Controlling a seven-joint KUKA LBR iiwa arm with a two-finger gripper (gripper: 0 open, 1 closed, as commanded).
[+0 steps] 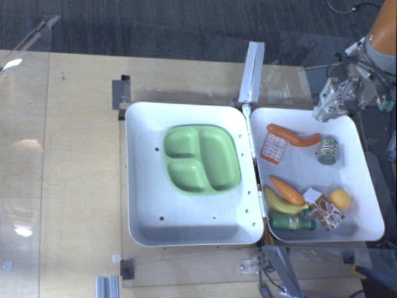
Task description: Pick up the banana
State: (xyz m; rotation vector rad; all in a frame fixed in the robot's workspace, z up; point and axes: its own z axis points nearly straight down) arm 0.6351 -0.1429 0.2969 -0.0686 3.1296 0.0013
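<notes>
The camera view shows, furthest left, bare wooden bench (62,166), then the left bin (142,228) with a green divided plate (201,157) lying in its middle, open white floor around it.

The right bin (366,185) holds everything else. The banana (280,205) lies at about 7 o'clock in that bin, close against the wall shared with the left bin. An orange carrot (286,190) rests across its upper side, and a green bottle (291,223) lies just below it, touching or nearly so. A small carton (325,211) and a yellow round fruit (339,198) sit toward 5 o'clock; a sausage-like piece (294,136), a packet (273,147) and a tin (327,150) lie near 12 o'clock.

The banana looks like a light, stiff, smooth plastic toy, likely to slip from a loose pinch. Its free stretch is short; the best hold is probably across its width at the left end, away from the carrot. Room is tight between wall, carrot and bottle.

The gripper (327,107) hangs over the bin's 1 o'clock rim, well apart from the banana. I cannot tell how its fingers are set.
</notes>
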